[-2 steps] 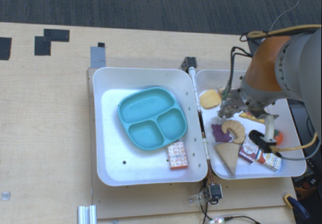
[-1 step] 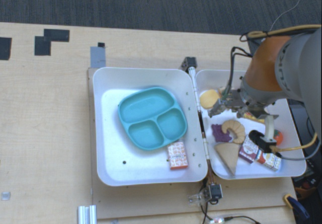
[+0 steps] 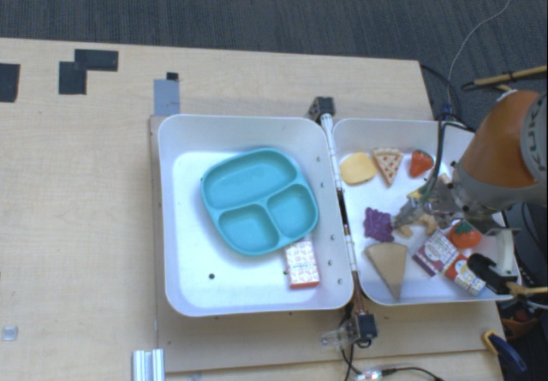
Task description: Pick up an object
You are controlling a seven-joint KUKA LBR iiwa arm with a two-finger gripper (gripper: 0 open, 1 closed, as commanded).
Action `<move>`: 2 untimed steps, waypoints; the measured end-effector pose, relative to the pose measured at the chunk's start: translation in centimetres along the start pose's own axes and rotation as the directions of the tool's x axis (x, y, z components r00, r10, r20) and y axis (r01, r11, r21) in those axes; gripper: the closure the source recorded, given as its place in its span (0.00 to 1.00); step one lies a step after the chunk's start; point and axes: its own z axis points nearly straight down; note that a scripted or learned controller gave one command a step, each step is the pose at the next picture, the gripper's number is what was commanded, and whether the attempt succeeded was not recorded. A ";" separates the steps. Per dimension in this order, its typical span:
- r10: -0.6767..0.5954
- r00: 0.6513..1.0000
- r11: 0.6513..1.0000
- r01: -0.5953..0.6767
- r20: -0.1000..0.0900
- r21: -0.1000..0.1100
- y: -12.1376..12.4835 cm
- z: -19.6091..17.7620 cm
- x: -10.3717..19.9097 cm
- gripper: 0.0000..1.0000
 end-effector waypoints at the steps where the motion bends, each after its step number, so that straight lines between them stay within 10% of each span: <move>1: -0.003 1.000 1.000 0.003 -0.001 -0.004 0.2 -1.1 0.1 1.00; 2: -0.003 1.000 1.000 0.003 -0.001 -0.004 0.9 -13.8 6.3 1.00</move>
